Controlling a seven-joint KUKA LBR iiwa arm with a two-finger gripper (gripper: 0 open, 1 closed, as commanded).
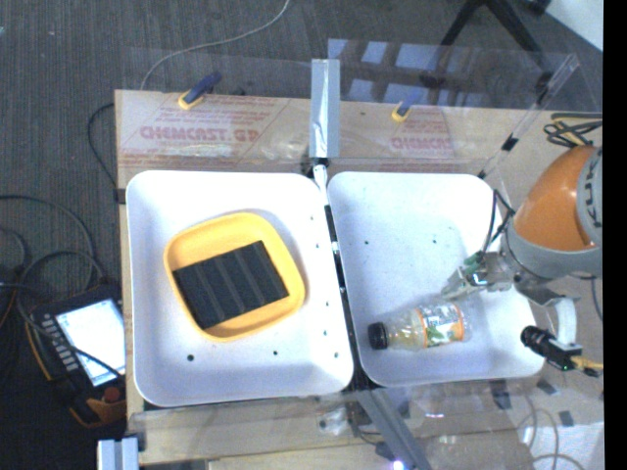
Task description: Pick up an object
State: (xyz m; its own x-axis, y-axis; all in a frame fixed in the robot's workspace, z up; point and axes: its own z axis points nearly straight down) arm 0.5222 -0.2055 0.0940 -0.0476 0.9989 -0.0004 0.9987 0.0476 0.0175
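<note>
Now we see the bottle (423, 327) lying on its side near the front of the right bin (411, 223). Our gripper (477, 274) hangs just above it. We also see a yellow dish (235, 277) in the left bin (157, 360).

**Camera placement: one fixed overhead view**

The scene is recorded by a single camera, fixed above the bench (132, 145) and tilted down at a slant. Both white bins are taken in whole: the left bin (157, 204) and the right bin (411, 204), side by side across the middle of the frame. The far edge of the bench is seen toward the top, with carpeted floor (78, 37) and the legs of an office chair (480, 3) beyond it. The near edge lies along the bottom. The arm (558, 213) is seen entering from the right. The view is held at a middling height; small detail is rendered softly.
</note>
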